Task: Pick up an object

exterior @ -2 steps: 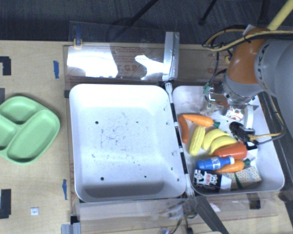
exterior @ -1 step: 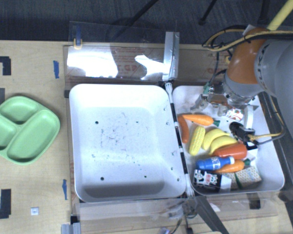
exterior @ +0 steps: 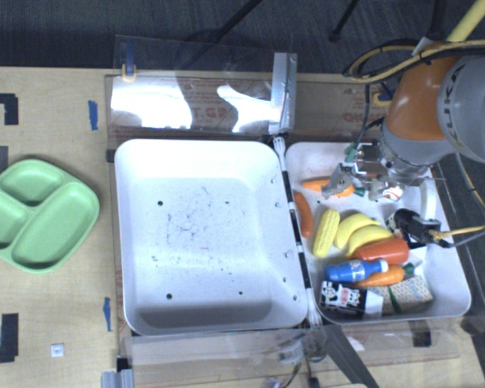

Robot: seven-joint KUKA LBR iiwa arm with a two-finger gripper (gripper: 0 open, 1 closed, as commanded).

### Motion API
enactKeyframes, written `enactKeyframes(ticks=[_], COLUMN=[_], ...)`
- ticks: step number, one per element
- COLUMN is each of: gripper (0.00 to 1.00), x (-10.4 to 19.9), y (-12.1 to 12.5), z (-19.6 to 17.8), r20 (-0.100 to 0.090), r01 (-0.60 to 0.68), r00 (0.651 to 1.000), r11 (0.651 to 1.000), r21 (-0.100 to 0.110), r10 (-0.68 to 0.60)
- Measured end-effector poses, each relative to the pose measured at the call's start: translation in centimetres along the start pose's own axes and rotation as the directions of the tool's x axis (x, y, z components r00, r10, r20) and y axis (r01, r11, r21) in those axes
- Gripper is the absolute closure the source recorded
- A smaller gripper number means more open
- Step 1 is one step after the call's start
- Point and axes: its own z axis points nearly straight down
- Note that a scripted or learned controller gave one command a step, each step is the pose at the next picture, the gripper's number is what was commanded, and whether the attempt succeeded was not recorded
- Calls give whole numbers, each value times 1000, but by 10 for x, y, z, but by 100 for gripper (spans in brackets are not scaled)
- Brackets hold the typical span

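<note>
The hand [exterior: 357, 178] hangs low over the back of the right bin [exterior: 457, 285], its fingers spread apart with nothing between them, just above an orange carrot [exterior: 317, 187]. In front of it lies a heap of toy food: a corn cob [exterior: 326, 230], bananas [exterior: 360, 230], a red sausage-shaped piece [exterior: 381, 250], a blue bottle [exterior: 349, 272] and a black-and-white carton [exterior: 344, 298]. The left bin [exterior: 202, 233] sits alongside. A green divided plate [exterior: 36, 214] rests on the counter [exterior: 48, 305] at far left.
</note>
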Motion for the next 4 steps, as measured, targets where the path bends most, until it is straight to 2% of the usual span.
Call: enactKeyframes(ticks=[1,2,3,4], gripper=[0,0,100,100], x=[-49,-31,-31,-37], y=[-51,-4,-2,-13], z=[47,63,55,63], r20=[-1,7,6,-1], r01=[147,360,359,-58], r00=[989,933,933,998], r11=[989,933,933,998], r21=[1,-8,-11,-9], r10=[-147,-360,-359,58])
